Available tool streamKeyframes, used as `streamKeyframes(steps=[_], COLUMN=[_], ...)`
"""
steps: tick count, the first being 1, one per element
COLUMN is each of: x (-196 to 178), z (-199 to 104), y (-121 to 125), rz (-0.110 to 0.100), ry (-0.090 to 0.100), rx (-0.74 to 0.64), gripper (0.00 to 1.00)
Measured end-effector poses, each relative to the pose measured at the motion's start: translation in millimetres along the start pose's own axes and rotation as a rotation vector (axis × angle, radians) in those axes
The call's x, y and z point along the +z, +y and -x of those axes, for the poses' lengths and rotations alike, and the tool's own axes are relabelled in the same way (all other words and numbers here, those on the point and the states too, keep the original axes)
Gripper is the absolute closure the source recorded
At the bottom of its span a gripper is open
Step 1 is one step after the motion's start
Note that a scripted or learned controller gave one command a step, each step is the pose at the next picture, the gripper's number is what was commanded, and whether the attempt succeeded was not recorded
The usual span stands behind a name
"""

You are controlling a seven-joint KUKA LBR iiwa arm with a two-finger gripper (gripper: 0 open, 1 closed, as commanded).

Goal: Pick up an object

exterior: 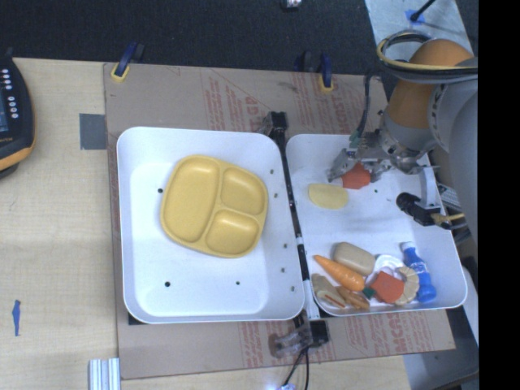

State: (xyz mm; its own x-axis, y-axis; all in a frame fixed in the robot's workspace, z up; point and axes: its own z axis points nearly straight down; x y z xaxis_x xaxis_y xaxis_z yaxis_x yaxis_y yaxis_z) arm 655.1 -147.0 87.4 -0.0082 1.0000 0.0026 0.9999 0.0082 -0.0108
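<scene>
My gripper [357,171] hangs over the far part of the right bin [302,154], reaching in from the right. A small red object [356,179] sits between its two grey fingers [339,169], and they look closed against it. I cannot tell whether the red object is off the bin floor. Just to the left of it, a flat pale yellow piece [327,196] lies on the bin floor.
Piled in the near corner of the right bin are a carrot [340,272], a beige lump [353,256], a red tomato-like piece [387,288], a blue bottle [417,273] and some brown bits [335,293]. In the left bin [134,218] lies a yellow divided plate [214,205].
</scene>
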Motion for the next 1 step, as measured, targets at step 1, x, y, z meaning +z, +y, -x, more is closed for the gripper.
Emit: streamKeyframes(steps=[1], x=[-15.8], z=[2.8], y=[1.2], rz=[0.004], ry=[-0.003], rx=[-0.001], gripper=[1.0])
